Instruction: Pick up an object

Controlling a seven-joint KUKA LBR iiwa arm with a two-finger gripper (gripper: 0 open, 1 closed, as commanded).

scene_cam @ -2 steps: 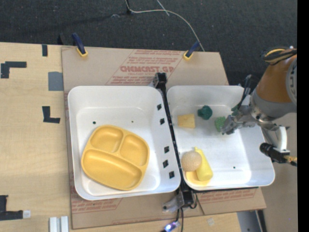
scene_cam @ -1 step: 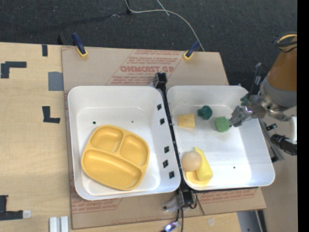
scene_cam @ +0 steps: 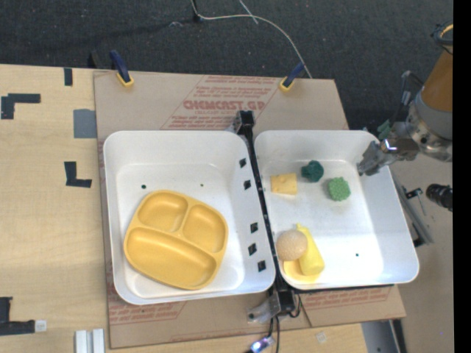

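Observation:
The right bin (scene_cam: 383,226) holds several small objects: a pale yellow block (scene_cam: 285,184), a dark green lump (scene_cam: 313,170), a light green bumpy piece (scene_cam: 338,189), a tan ball (scene_cam: 291,245) and a yellow oblong piece (scene_cam: 310,258) beside the ball. My gripper (scene_cam: 373,159) hangs over that bin's upper right edge, to the right of the green pieces and apart from them. Nothing is visible in its grasp. The arm's orange band (scene_cam: 444,79) rises at the far right.
A yellow divided plate (scene_cam: 176,237) lies in the left bin (scene_cam: 125,160). A black divider (scene_cam: 254,197) runs between the bins. Two blue-and-yellow clamps (scene_cam: 121,70) (scene_cam: 291,76) grip the cardboard's back edge. A white cable (scene_cam: 272,28) crosses the dark floor behind.

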